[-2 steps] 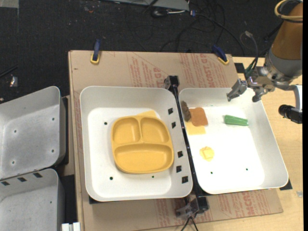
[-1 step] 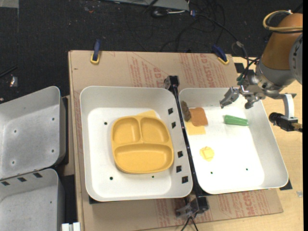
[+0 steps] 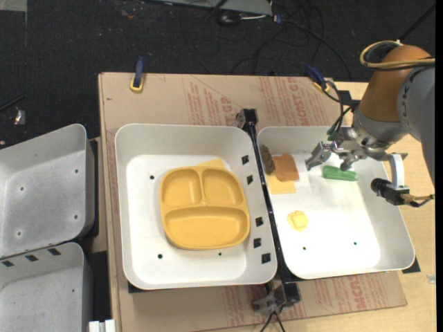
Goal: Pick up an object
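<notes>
Claw (image 3: 333, 156) above green block (image 3: 339, 174)

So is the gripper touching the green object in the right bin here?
Cannot tell. In the camera view the gripper sits directly over the green object, overlapping its top edge, but the slant hides any contact or gap.

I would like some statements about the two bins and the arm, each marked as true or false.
1. The yellow divided tray lies in the left bin. True.
2. The green object lies in the left bin. False: it lies in the right bin, near the far side.
3. The gripper is over the right bin, close to the green object. True.
4. The small yellow piece rests on the divided tray. False: it lies on the right bin's floor.
5. The brown block lies near the right bin's left wall. True.
</notes>
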Available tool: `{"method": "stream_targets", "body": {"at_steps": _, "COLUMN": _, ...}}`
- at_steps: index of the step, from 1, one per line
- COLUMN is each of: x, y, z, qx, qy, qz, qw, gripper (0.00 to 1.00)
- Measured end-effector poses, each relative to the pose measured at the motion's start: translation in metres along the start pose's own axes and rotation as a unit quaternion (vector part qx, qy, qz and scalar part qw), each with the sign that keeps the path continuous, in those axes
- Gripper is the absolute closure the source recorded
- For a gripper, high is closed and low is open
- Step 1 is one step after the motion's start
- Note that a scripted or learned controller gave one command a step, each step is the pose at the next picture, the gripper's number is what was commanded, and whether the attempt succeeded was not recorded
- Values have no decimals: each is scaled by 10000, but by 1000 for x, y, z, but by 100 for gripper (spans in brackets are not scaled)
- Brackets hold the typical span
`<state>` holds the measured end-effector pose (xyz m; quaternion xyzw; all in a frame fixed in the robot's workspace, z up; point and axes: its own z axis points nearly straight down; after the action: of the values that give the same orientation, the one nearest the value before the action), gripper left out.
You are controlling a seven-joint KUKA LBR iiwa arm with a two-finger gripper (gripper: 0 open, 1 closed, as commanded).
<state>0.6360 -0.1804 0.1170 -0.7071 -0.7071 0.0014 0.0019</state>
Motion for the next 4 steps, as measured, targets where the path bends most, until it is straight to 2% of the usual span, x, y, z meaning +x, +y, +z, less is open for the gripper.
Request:
{"method": "stream_targets", "body": {"at_steps": 1, "x": 0, "y": 1, "z": 24, "qx": -37, "qy": -14, "qz": -6, "qw": 10000, "gripper": 0}}
{"method": "stream_targets", "body": {"at_steps": 2, "x": 0, "y": 3, "z": 10, "qx": -74, "qy": -30, "qz": -11, "qw": 10000, "gripper": 100}}
{"method": "stream_targets", "body": {"at_steps": 3, "x": -4, "y": -2, "z": -50, "qx": -48, "qy": -12, "qz": 8, "qw": 10000, "gripper": 100}}
{"method": "stream_targets", "body": {"at_steps": 4, "x": -2, "y": -3, "z": -94, "qx": -55, "qy": -13, "qz": -10, "qw": 10000, "gripper": 100}}
